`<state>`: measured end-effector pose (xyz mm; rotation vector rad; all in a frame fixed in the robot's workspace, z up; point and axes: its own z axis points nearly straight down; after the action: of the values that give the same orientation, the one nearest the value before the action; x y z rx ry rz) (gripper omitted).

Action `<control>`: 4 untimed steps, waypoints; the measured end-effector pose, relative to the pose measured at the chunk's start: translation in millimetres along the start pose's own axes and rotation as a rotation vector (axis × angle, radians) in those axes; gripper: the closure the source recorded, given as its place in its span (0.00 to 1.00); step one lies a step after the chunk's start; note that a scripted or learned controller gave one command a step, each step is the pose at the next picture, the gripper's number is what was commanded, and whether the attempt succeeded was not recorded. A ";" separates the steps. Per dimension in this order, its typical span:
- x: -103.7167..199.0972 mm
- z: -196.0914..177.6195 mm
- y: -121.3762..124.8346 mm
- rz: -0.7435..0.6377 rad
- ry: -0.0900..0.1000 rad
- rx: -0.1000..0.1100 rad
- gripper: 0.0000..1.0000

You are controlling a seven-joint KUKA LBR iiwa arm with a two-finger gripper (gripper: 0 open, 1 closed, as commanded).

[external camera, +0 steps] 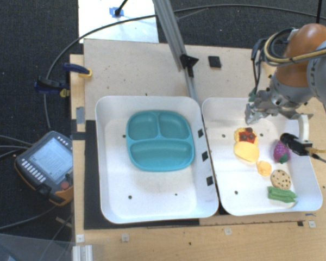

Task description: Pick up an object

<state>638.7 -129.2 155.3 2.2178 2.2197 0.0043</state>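
the bench (136, 69) is bearing two shallow white bins side by side, and the left bin (114, 194) is holding a teal divided plate (160, 140) lying flat near its far half. the right bin (223, 200) is holding the small toy foods, all gathered toward its right side. the grey arm (309, 58) is reaching in from the right, its gripper (254, 115) hanging over the far part of the right bin, just above a yellow piece with a red and dark topping (246, 144); whether the jaws are spread or pressed together cannot be told here. a purple piece (281, 151) is lying to the right, a small orange piece (264, 168) nearer, then a speckled cookie (281, 179) and a green piece (282, 195) touching it.
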 end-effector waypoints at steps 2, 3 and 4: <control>1.0 -69.2 2.9 -0.004 0.001 0.001 1.00; 46.5 -79.7 -23.2 -0.007 0.002 0.004 1.00; 86.3 -82.4 -51.4 -0.007 0.002 0.005 1.00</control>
<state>586.8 -42.9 237.5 2.2134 2.2310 0.0009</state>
